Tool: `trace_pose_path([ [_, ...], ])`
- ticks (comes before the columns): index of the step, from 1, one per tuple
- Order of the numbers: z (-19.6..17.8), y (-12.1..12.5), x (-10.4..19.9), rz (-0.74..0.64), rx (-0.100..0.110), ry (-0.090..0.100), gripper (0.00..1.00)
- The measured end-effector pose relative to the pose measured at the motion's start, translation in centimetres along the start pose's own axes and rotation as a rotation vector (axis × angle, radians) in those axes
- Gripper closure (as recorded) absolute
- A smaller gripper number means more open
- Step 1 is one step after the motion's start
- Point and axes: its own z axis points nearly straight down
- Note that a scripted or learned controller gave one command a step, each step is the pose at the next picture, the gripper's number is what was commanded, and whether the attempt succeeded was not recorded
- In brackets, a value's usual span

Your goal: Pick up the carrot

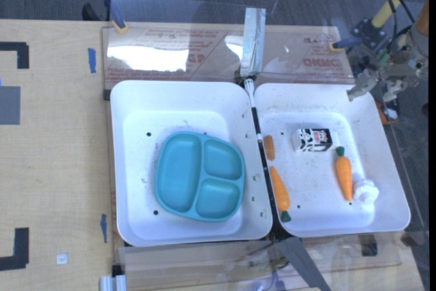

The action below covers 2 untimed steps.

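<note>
Two carrots lie in the right bin (388, 215). One carrot (344, 175) rests near the bin's right side, its green top pointing toward the back. The other carrot (278, 191) lies along the left wall with its green end toward the front. The gripper (381, 82) hangs at the bin's back right corner, above the rim and well away from both carrots. Nothing shows in its grasp.
A black-and-white carton (313, 139) stands in the middle of the right bin. A small orange piece (269, 146) lies by the left wall, and a white object (366, 192) touches the right carrot's tip. The left bin (129, 112) holds a teal divided plate (199, 176).
</note>
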Motion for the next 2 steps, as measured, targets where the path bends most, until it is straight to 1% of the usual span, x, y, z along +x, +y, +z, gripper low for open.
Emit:
trace_pose_path([
  [1,11.8,-5.0,0.9,-0.138,-0.005,0.011,0.0],
  [2,12.9,-10.8,3.9,-0.303,-0.01,-0.004,0.0],
])
